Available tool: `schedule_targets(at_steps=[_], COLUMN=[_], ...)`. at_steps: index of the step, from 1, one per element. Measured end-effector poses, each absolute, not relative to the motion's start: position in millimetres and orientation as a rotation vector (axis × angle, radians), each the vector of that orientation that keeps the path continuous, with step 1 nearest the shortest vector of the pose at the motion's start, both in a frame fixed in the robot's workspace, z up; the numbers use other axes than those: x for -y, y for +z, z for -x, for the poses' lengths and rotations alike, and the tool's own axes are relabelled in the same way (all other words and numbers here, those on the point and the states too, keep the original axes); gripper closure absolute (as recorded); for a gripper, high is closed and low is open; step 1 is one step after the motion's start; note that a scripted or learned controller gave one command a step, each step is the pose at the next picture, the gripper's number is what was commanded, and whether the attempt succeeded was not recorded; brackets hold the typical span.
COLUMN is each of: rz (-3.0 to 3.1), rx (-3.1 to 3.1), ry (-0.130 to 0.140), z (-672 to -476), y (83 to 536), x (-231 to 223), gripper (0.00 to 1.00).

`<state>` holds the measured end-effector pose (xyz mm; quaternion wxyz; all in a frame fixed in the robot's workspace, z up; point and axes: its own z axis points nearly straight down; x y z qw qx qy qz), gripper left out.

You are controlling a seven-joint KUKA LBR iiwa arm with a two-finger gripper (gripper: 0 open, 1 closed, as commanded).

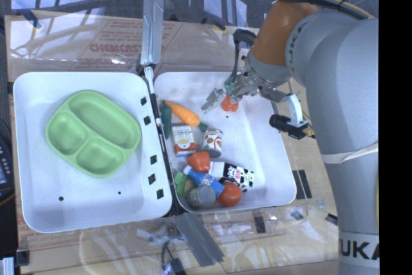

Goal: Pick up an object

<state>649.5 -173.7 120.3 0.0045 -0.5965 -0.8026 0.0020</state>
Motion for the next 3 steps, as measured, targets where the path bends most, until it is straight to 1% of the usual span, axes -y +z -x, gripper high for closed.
schedule_targets(at_steps=[1,2,3], rz=[1.89,1.886,1.792], rx=[2.523,2.542,2.577], ry=[-0.004,-0.007,0.003], z=[-663.0,-667.2,-657.3], y=[107.9,118.6,197.8], x=[178.2,177.3,171.2], gripper=[0.0,1.0,1.0])
